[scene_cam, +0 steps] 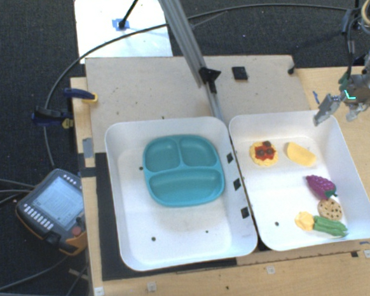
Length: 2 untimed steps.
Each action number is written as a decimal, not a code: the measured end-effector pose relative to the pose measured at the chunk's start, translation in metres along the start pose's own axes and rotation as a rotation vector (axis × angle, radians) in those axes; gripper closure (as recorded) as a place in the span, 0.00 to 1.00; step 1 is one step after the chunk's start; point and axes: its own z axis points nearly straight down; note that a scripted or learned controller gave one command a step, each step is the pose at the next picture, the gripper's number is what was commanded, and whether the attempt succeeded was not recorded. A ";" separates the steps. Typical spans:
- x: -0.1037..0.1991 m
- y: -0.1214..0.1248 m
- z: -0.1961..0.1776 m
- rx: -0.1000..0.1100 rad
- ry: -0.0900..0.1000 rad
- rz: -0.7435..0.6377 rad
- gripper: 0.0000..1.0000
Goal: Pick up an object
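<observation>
Two bins sat side by side on the bench (167, 88): the left bin (135, 244) held a divided plate (183, 170) toward its rear, and the right bin (286, 219) held the toy foods. In the right bin a pizza slice (264, 153) lay at the rear with a banana piece (300, 154) just to its right. Grapes (320, 184) lay nearer the front, then a cookie (330, 210), with a corn piece (304, 220) and a bean pod (330, 227) by the front rim.

A smooth, glossy teal plastic plate (183, 170) sits in a matt white plastic bin (131, 238) on a rough, pale wooden board (148, 86), beside a dull metal pole (182, 29).
</observation>
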 end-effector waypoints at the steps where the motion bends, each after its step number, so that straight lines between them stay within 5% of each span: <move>1: 0.000 0.000 -0.001 -0.001 0.000 0.000 0.00; 2: -0.002 -0.005 0.060 0.003 0.001 0.003 0.00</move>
